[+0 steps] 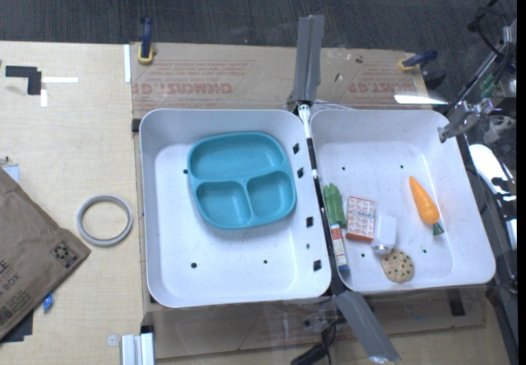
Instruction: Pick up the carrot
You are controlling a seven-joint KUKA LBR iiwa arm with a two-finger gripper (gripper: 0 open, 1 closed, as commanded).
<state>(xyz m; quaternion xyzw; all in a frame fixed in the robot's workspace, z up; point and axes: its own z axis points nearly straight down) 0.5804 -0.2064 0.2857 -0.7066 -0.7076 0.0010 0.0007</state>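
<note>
— Two bins [156,215], but where does the carrot [424,201] lie?
— At three o'clock in the right-hand one, clear of the cookie [399,265] and small box [360,218], so a reach from the right looks unobstructed.
— And the gripper [460,120]?
— At one o'clock past the rim, too indistinct to tell its state.

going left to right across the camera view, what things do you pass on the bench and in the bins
Tape ring → blue divided plate → green packet → red-and-white box → cookie → carrot.
</note>
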